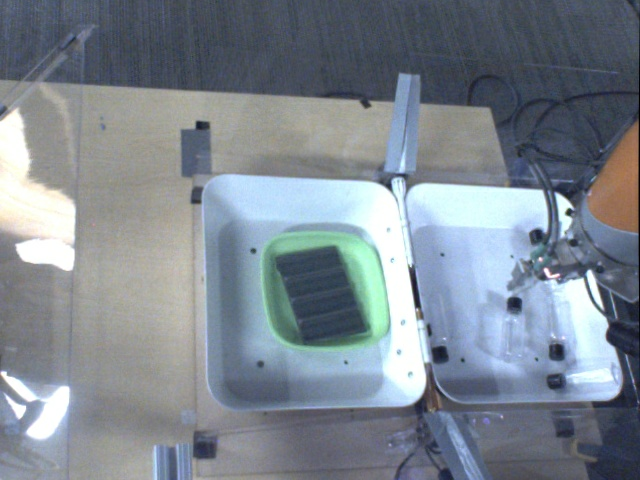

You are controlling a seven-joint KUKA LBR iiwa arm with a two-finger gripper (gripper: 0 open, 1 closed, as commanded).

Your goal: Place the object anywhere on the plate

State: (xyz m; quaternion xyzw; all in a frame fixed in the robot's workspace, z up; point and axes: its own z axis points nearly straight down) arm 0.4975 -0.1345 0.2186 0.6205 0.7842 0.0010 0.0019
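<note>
1. Wooden bench [120, 298] runs bare to the left of the green plate [272, 268]; a glare patch sits far left of the plate.
2. Left bin [230, 368] holds the plate, roughly centred, with white floor on all sides of it.
3. Dark ribbed block [320, 294], taken to be the task's object, lies flat on the plate. It is turned slightly askew and sits wholly inside the green rim. Judged from this layout, the placement looks done.
4. Right bin [460, 218] is directly right of the plate, past the shared wall. Several clear pieces [512, 330] lie on its floor, well apart from the plate; too faint to identify.
5. Gripper [535, 268] hangs over the right bin, well to the right of the plate and just above the clear pieces. Whether it is spread or closed: cannot tell, the tip is small and blurred. Nothing can be seen held in it, and contact with the clear pieces cannot be judged.
6. Arm [612, 203], orange band visible, enters furthest right of the plate.
7. Risks:
   - A sweep toward the plate could clip the shared wall or nudge the block off the rim.
   - A grab at the clear pieces may slip, since they look smooth and lie close together.
</note>
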